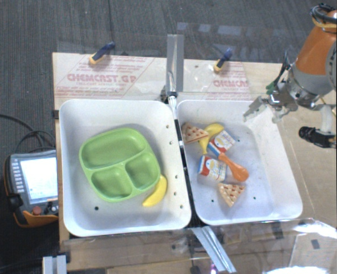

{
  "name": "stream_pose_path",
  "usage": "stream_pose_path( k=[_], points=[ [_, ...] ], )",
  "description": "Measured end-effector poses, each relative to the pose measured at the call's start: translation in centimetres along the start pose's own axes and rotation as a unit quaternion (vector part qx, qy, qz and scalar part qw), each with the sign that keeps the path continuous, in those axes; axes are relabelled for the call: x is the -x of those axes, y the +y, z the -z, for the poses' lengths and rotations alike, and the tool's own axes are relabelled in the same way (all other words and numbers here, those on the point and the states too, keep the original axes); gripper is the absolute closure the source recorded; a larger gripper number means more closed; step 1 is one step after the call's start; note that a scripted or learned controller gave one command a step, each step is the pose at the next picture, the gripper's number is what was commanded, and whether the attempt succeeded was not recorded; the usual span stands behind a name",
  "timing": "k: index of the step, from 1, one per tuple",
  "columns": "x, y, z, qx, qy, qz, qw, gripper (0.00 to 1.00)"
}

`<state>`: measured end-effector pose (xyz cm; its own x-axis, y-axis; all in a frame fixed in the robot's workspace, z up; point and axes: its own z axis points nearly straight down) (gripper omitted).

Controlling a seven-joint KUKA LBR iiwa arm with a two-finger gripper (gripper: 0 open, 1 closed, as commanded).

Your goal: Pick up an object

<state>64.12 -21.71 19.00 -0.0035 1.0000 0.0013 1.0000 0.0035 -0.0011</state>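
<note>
A dark grey carpet (54, 16) covers the floor around the bench, ribbed in fine lines. The bench top (128, 76) is a pale board printed with faded red lettering, and two clamps with blue and yellow handles, one (101, 52) at the left and one (222, 59) at the right, sit along its far edge. An upright metal post (174, 61) rises between them. At the left, on the floor, a handheld control pendant (32, 184) with a lit screen rests beside black cables (3, 124). Even, soft light falls over everything.
</note>
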Motion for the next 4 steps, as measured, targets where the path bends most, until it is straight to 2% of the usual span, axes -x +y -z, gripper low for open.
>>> stream_pose_path(
  k=[1,2,3,4],
  points=[
    [-7.1,-6.1,-9.7,0.003,-0.001,0.077,0.9970,0.00],
    [-5.7,0.3,-10.0,0.007,-0.003,0.014,0.9999,0.00],
    [-5.6,0.7,-8.2,0.013,-0.006,0.015,0.9998,1.00],
    [-9.1,2.8,-1.0,0.001,-0.002,0.016,0.9999,1.00]
  ],
)
